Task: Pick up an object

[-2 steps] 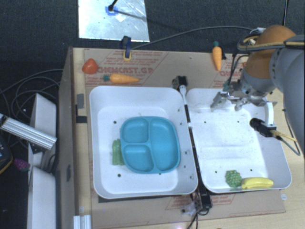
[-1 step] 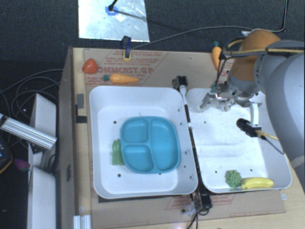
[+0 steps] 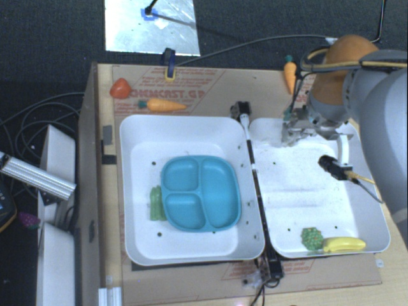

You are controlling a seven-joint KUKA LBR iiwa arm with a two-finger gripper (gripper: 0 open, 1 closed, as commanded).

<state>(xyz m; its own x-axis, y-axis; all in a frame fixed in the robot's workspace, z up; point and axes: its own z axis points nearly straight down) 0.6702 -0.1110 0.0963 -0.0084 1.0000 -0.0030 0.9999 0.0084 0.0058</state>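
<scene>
**Gripper low at the right bin's far corner, toys well off**

You are looking down on a brown cardboard-topped bench set on dark carpet, with two shallow white bins side by side. The gripper hangs over the far left corner of the right bin, close to the divider between the bins. You cannot tell from this angle whether its fingers are apart or together, and nothing shows between them.

From the fingers, the things to pick lie well away toward the near edge of the same bin: a green broccoli piece and, touching it on its right, a yellow banana. Across the divider, to the fingers' left and nearer you, the left bin holds a blue divided plate with a green piece against its left rim.

Beyond the fingers, outside the bins, a small carrot lies on the cardboard. Far to their left lie a larger carrot and a red tomato.
</scene>
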